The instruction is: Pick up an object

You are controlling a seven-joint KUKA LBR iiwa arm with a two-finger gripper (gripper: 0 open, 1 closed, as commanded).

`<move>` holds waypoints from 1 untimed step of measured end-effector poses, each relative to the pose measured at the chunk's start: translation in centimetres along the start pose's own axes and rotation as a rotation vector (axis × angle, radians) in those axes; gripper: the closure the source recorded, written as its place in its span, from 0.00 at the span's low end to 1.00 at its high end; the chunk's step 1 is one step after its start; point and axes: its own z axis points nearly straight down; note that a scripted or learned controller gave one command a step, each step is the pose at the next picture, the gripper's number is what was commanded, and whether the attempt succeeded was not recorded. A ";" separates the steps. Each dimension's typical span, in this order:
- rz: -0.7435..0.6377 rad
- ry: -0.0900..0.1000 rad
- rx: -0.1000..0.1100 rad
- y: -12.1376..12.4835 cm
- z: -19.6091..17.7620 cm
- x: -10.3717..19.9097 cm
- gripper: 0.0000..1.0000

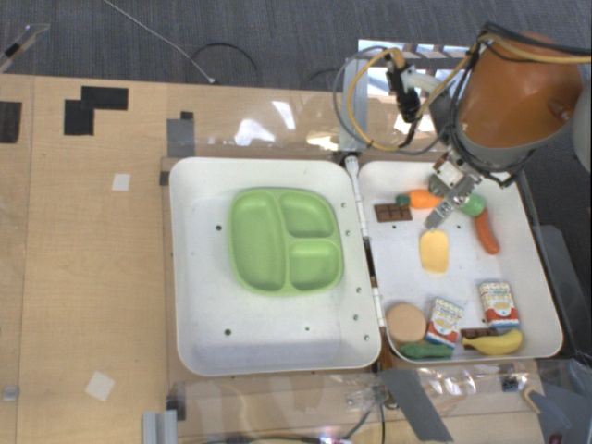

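arm: reaching in from right | gripper [450,197]: lowered, tilted left

Legible text: none. Two small cartons in the right bin, one [445,318] beside the round cookie, one [498,303] above the banana, carry printed coloured labels; lettering too small to read. Black square marks [92,106] on the desk, far left, bear no characters.

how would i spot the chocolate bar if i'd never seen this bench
Look in the right bin, near its top left corner beside the divider. The chocolate bar is a small flat brown rectangle, left of the orange carrot; nothing else there is dark and square-edged.
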 end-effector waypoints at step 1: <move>-0.300 0.002 0.001 -0.3 3.6 3.6 1.00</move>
